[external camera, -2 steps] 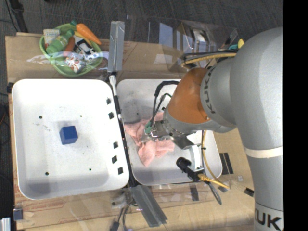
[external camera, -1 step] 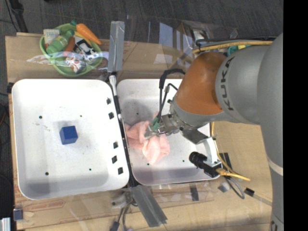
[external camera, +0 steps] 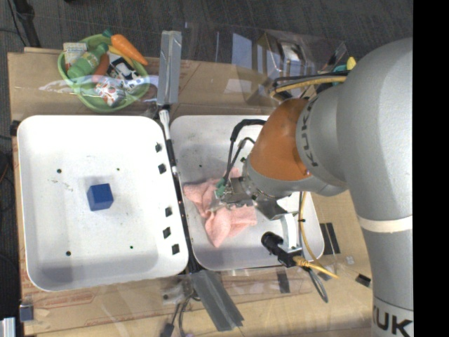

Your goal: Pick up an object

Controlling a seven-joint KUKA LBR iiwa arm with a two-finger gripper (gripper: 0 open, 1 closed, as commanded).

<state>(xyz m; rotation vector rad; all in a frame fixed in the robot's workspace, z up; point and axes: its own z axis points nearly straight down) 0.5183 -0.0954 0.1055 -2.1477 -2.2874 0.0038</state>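
A crumpled pink cloth [external camera: 219, 213] lies in the right bin [external camera: 203, 146], near its front left. The arm's wrist with its orange band hangs low over that bin, and my gripper [external camera: 229, 190] is down at the cloth's upper right edge, touching or just above it. The wrist hides how the gripper meets the cloth. A blue cube [external camera: 100, 196] rests alone in the left bin [external camera: 42, 153], left of its middle.
A green bowl [external camera: 105, 69] of toy food, with an orange carrot, stands on the bench behind the left bin. Black clips line the divider between the bins. Cables and a black fitting hang by the right bin's front right corner.
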